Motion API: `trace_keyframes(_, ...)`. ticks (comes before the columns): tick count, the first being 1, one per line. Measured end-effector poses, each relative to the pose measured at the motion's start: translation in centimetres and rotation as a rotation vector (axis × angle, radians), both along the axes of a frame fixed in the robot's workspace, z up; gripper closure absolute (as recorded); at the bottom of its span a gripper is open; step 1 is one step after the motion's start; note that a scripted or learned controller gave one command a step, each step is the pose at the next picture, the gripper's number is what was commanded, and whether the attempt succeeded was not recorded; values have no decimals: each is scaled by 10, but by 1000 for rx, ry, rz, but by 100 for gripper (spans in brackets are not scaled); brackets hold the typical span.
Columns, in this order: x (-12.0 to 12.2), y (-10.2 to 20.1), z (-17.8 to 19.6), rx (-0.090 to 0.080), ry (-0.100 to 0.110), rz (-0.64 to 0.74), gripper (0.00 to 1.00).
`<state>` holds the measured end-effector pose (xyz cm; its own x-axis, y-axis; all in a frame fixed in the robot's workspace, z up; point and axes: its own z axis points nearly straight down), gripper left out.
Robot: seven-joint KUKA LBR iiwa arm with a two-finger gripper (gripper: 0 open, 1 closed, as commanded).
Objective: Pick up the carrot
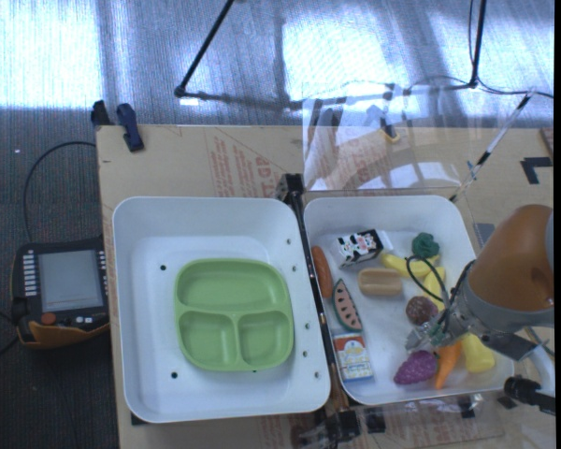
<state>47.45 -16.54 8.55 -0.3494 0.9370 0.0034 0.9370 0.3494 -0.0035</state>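
Carrot (pixel 446 364) lies in right bin (pixel 390 210); green tray (pixel 234 312) fills left bin (pixel 150 241).

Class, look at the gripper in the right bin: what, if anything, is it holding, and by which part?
It cannot be told. The gripper sits over the top end of the carrot, but the arm hides whether anything is gripped.

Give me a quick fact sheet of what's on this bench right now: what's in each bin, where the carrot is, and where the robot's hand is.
left bin: a green plate with three sections
right bin: toy food, including a carrot, purple grapes, a watermelon slice, a small milk carton
carrot position: near the bin's front right corner, beside the grapes
gripper: low over the right bin, just above the carrot
carrot lifted: no, it lies in the bin
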Motion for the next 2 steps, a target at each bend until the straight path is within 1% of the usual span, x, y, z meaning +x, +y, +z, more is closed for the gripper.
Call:
trace_keyframes(1,51,-47,43,-4,-10,21,100)
trace_keyframes(2,49,-46,41,0,-4,19,0)
